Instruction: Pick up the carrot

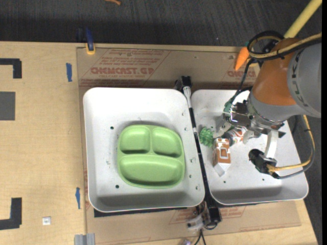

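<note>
The arm's pincer (239, 129) hung low over the right bin (291, 188); I couldn't tell its state. An orange bit, maybe the carrot (238, 135), lay under it near a green toy (206, 136).

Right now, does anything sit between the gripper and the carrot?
Nothing visible does. The gripper hangs over the right bin with an orange piece, likely the carrot, right beside it; the green toy lies further left.

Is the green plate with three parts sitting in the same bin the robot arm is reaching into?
No, the green plate lies in the left bin, while the arm reaches over the right bin.
</note>
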